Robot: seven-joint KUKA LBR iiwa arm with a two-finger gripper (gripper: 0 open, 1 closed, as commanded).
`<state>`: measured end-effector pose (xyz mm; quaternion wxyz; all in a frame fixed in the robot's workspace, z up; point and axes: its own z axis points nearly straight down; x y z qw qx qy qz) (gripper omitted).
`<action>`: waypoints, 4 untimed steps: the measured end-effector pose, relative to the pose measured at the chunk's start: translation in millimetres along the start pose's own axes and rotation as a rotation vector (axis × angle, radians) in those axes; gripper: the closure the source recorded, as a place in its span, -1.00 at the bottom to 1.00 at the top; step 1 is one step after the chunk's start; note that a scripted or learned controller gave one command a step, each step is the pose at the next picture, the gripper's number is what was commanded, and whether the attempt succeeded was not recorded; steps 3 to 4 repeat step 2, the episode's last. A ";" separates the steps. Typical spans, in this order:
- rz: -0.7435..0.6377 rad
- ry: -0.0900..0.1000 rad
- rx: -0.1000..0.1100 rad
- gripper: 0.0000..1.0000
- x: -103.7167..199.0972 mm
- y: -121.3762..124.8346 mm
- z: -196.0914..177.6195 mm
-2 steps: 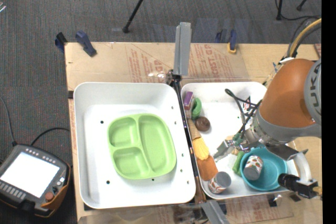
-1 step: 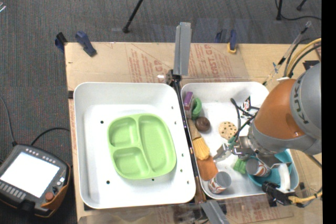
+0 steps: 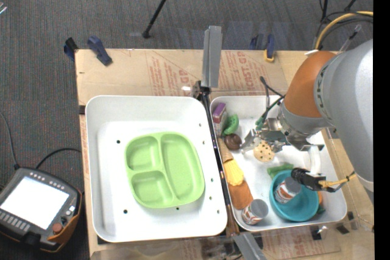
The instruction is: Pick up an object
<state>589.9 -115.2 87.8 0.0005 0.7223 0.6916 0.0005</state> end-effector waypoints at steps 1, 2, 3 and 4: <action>-0.004 -0.002 0.000 1.00 -0.1 0.6 -12.2; -0.006 -0.002 0.001 -1.00 0.8 0.4 -11.6; -0.006 -0.002 0.001 -1.00 0.8 0.4 -11.6; -0.006 -0.002 0.001 -1.00 0.8 0.4 -11.6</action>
